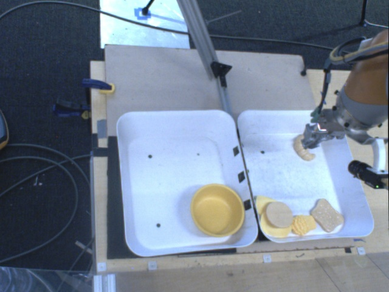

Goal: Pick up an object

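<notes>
- Bright, even light from above with a cool bluish cast; the white bins [182, 132] look near blown out.
- Shadows are soft and short: a faint one lies under the yellow bowl [217, 209].
- A pale patch on the floor [130, 11] at the top glares.
- The picture is soft and grainy throughout, with fine detail smeared.
</notes>
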Tool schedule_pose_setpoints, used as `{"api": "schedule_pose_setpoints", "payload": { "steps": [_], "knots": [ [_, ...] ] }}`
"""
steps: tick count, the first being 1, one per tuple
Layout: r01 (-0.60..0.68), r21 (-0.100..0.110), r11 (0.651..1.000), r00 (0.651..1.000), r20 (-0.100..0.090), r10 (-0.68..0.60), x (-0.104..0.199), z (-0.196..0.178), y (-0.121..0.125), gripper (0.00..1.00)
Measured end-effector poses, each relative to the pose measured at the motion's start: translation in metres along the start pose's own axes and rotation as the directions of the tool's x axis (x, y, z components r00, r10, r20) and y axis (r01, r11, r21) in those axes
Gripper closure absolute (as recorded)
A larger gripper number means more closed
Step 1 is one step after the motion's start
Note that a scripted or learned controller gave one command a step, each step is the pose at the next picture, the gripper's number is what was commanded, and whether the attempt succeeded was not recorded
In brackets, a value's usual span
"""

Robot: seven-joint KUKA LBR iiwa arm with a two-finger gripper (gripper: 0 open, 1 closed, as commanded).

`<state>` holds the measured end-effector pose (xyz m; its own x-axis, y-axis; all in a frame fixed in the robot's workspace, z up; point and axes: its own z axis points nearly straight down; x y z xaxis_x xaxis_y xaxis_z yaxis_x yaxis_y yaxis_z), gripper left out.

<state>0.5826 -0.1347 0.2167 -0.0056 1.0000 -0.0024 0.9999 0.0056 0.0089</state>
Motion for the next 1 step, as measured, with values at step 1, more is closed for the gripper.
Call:
{"api": "schedule_pose_setpoints", "payload": {
  "steps": [1],
  "knots": [
    [0.001, 0.001, 1.0, 1.0, 0.0, -0.001, -0.0005, -0.0545, 0.0023, 1.0]
  ]
}}
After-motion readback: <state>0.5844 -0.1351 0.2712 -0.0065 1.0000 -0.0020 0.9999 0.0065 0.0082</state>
